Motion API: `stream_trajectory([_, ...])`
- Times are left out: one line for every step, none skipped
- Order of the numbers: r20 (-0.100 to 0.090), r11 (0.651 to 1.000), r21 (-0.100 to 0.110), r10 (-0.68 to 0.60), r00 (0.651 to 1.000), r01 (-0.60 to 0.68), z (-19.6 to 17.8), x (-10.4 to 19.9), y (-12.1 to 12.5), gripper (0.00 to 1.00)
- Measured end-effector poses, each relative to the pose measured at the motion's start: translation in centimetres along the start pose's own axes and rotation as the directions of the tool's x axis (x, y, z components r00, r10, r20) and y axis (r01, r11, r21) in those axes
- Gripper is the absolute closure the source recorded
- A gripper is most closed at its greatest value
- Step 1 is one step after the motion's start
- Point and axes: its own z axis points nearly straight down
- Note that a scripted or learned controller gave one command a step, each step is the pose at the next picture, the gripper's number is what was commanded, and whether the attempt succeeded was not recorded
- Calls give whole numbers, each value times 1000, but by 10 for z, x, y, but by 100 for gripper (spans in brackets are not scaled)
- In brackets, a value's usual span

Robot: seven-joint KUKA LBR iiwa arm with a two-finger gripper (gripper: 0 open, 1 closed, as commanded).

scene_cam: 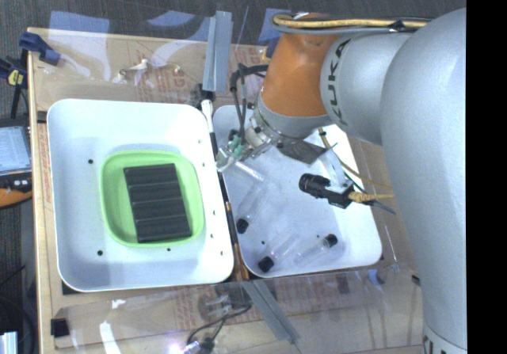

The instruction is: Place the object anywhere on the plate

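Note:
A green square plate (112,186) lies in the middle of the left white bin (71,131). On the plate rests a black ribbed rectangular object (157,202), lying flat and a little turned. My gripper (232,151) hangs over the left edge of the right bin (360,245), beside the wall between the two bins. It is to the right of the plate and apart from it. The grey arm with its orange band (297,67) covers much of the right bin's back part. I see nothing held at the gripper.
Several clear plastic pieces with small black ends (265,263) lie on the right bin's floor near its front. A black cylindrical part with cables (321,186) hangs from the wrist over the right bin. A metal bar (216,47) stands behind the bins.

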Motion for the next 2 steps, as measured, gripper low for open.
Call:
stream_trajectory([0,1000,0,0,1000,0,0,0,0,0])
stream_trajectory([-1,1000,0,13,1000,-13,-28,-51,-21,0])
